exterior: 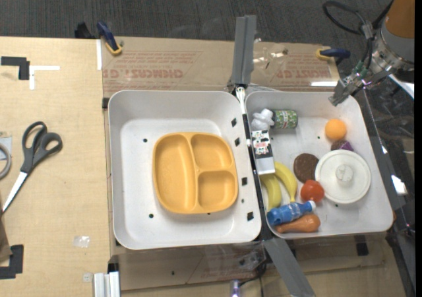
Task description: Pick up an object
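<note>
Hovering Over the Right Bin's Far Corner

We saw an orange ball (335,129) resting in the right bin (376,220), beside a white lid (343,175). Farther back, our gripper (344,88) hung empty; its finger spacing we couldn't tell.

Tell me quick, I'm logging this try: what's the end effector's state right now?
End effector: above the right bin's far right corner, nothing seen in it; open or shut cannot be told.
</note>
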`<state>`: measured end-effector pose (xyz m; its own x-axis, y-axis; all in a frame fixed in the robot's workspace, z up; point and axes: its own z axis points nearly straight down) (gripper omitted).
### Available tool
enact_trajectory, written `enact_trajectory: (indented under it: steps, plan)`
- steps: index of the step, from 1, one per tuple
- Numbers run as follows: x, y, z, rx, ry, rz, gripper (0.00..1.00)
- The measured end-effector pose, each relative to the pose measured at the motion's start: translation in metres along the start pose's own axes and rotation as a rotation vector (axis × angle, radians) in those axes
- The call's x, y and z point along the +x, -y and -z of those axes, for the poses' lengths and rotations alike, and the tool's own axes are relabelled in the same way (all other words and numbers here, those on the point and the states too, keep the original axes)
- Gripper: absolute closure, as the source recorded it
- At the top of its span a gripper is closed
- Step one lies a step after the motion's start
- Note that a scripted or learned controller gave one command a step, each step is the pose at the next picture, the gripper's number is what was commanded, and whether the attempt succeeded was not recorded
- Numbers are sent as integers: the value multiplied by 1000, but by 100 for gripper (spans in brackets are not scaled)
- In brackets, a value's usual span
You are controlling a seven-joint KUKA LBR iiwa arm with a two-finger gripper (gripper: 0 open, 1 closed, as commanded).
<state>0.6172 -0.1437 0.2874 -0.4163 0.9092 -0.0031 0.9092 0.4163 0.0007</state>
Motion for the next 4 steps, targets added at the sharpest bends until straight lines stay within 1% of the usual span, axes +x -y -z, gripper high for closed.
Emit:
enact_trajectory:
  steps: [1, 2, 3, 4]
  plan:
    - [40, 22, -123, 1, -3, 54, 100]
    - [12, -34, -179, 2, -1, 116, 100]
    - [1, -36, -200, 31, -20, -60, 100]
    - [16, -41, -200, 31, -11, -312, 100]
